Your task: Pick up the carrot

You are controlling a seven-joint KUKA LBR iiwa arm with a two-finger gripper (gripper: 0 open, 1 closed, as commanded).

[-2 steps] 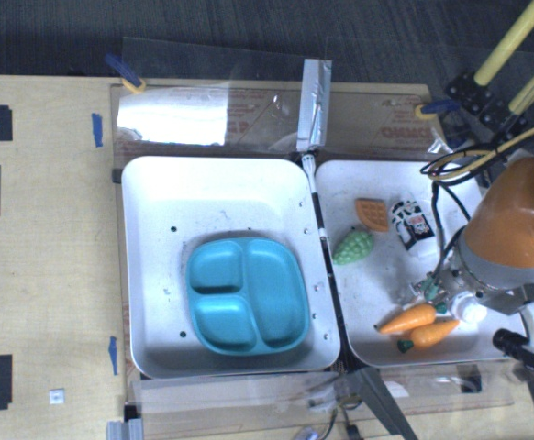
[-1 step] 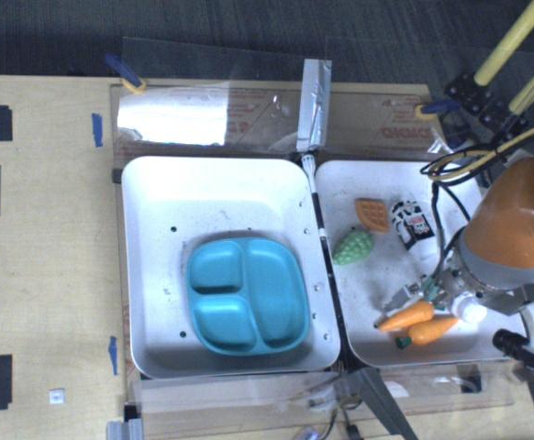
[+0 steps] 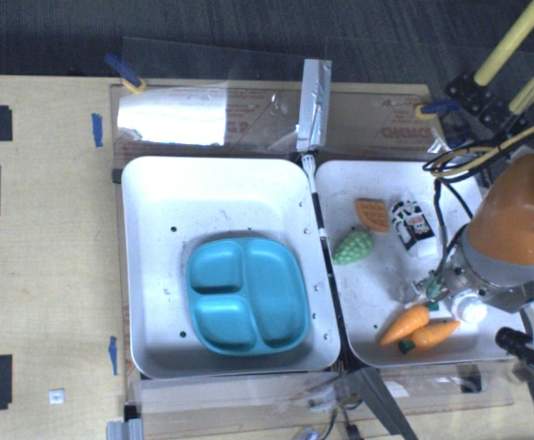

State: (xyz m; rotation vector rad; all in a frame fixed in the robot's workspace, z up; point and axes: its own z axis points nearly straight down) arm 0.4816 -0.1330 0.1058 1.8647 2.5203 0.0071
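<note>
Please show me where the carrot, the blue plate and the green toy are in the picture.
carrot (image 3: pixel 416 326): camera view, on the middle of its orange body.
blue plate (image 3: pixel 247 293): camera view, on the ridge between its compartments.
green toy (image 3: pixel 353 247): camera view, on the middle of its bumpy surface.

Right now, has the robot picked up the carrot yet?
Not yet. Done: the arm has reached over the right bin, just above the carrots. In hand: nothing I can see. Two carrots lie on the bin floor near its front edge. Left: grab one and lift it.
</note>
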